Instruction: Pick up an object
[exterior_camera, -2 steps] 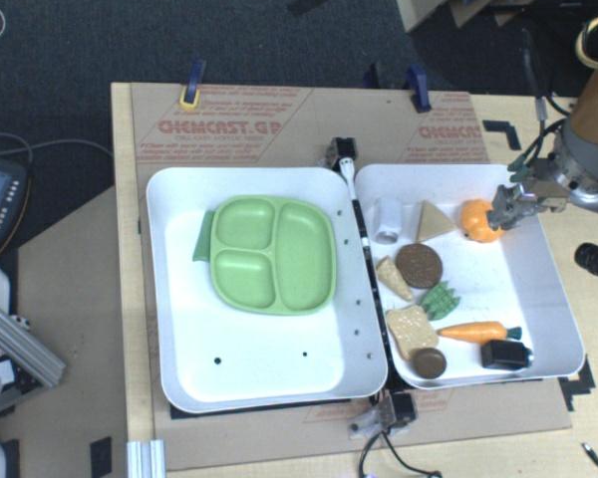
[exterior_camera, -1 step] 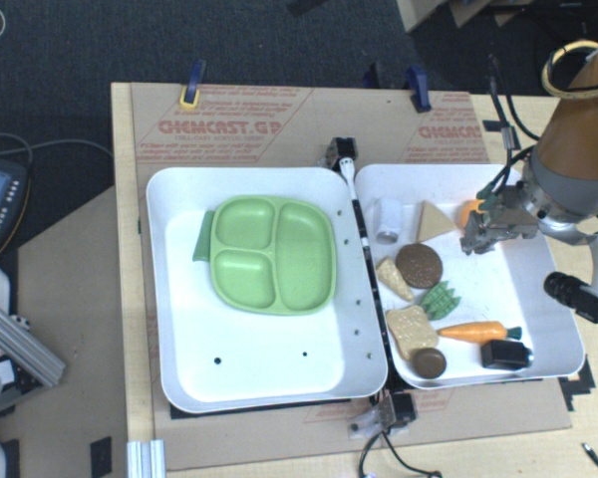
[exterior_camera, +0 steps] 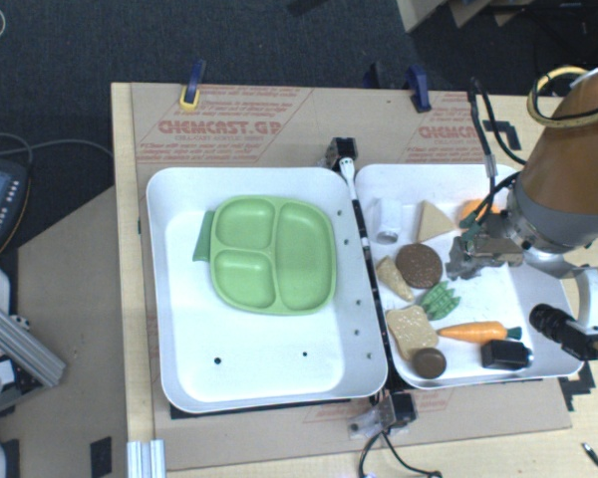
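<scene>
The task names no particular object; the likely candidates are the small toy foods crowded in the right bin, in the right half of the frame. Among them a brown round disc lies near the bin's middle, with a pale wedge above it, a tan piece to its left and a small green leafy piece just below. Lower down sit a bread-like slice, a second brown disc, an orange carrot lying flat, and a black block at the bin's lower right. A small grey-white item near the upper left of this bin is too small to identify.

The tool hangs over the right bin, just right of the upper brown disc. It reads as a dark grey cluster, and I cannot tell how its jaws stand or whether anything is in them. An orange scrap above it is partly hidden by the arm, whose bulky body is cut off by the right edge.

The left bin holds a green divided plate in its upper middle. Both bins rest on a worktop covered with printed brown sheet, held by clamps at the top edge. Dark carpet surrounds it.
</scene>
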Robot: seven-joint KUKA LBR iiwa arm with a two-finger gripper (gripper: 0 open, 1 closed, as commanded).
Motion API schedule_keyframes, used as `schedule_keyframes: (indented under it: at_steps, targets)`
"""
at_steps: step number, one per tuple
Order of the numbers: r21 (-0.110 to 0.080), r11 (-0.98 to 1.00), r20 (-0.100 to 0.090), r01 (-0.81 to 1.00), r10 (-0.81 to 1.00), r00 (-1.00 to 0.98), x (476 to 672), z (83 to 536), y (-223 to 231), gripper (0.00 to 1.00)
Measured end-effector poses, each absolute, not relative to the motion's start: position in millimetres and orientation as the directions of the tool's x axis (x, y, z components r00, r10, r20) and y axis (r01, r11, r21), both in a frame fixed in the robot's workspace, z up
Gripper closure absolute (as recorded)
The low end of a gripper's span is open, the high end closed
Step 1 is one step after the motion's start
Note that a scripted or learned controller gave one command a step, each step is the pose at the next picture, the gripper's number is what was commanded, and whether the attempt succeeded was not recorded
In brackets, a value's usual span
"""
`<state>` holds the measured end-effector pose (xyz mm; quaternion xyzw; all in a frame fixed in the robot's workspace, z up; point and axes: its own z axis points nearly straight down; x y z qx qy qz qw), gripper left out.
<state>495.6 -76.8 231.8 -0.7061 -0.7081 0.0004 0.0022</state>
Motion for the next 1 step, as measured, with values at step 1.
schedule_keyframes:
  at_steps: [1]
  targets:
    - [-0.004, 0.001, 0.002, 1.000, 1.000, -0.001, 478.2, 215.2, -57.2, 1.00]
